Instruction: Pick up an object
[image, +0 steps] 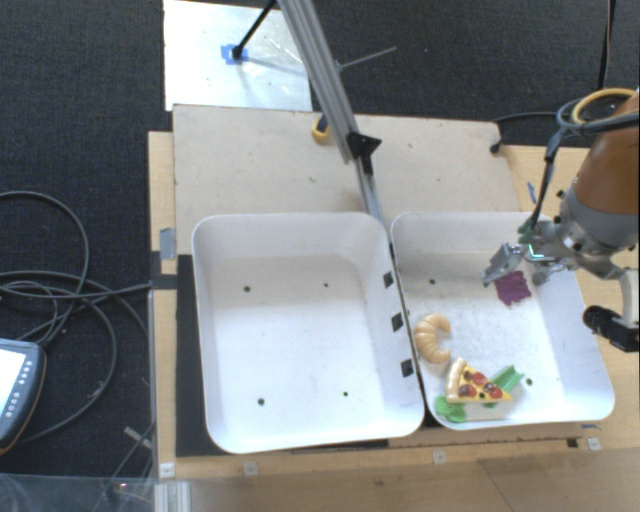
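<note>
A: Quick pass, biggest first. Bench, then two white bins. Left bin at 9 o'clock of the scene, right bin at 3 o'clock.

B: Arm?

A: Arm enters at 3 o'clock, wrist over the right bin's far half. Gripper hangs low, pointing toward 9 o'clock.

B: Fingers?

A: Blurry metal there, can't tell whether apart or together. Nothing visibly between them, so I'm not calling a hold.

B: Target?

A: Purple object, small, lumpy, maybe a grape bunch. It lies in the right bin, just beside the gripper at its 6 o'clock, possibly touching, too close to separate. Long axis looks like roughly 12-to-6, faint though.

B: So the key relation?

A: Purple thing sits immediately toward 6 o'clock from the fingertips. My judgement: a slight shift that way and down is what the grasp needs.

B: Other stuff?

A: Croissant at 7 to 8 o'clock of the gripper, near the divider between bins. Pizza slice at 6 to 7 o'clock, near the bin's front wall, with a green item touching its right side. All well apart from the purple object.

B: Obstructions?

A: None I can see between gripper and purple object. Metal pole crosses at 12 o'clock, clear of the reach.
</note>
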